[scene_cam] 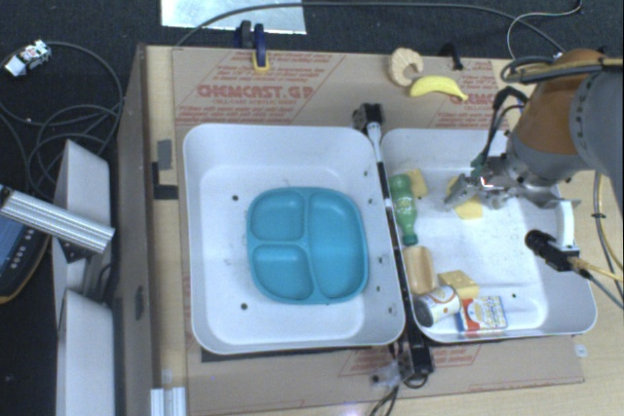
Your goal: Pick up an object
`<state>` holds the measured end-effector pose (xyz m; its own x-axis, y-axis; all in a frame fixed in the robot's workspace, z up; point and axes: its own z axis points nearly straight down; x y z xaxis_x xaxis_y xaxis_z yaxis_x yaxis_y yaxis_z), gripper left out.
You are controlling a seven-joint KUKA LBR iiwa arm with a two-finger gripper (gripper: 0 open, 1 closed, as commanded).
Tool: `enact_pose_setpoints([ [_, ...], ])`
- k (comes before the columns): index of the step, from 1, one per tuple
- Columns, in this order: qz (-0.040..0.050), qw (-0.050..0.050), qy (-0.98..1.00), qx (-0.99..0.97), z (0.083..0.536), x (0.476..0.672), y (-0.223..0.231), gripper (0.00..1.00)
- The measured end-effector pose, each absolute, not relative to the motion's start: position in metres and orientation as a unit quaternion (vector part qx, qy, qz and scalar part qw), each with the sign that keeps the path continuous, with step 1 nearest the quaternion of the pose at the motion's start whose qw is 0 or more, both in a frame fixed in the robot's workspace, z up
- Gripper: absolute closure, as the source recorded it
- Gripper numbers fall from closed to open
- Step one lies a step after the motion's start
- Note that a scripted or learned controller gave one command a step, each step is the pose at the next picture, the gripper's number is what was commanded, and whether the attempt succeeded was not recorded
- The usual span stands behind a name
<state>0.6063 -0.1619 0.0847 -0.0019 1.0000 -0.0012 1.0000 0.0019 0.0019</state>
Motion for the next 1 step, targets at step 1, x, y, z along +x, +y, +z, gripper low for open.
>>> enact_pose_setpoints([
  [1, 0.0012, 0.003, 0.708, 0.706, 0.1397, 0.6508, -0.2073, 0.0],
])
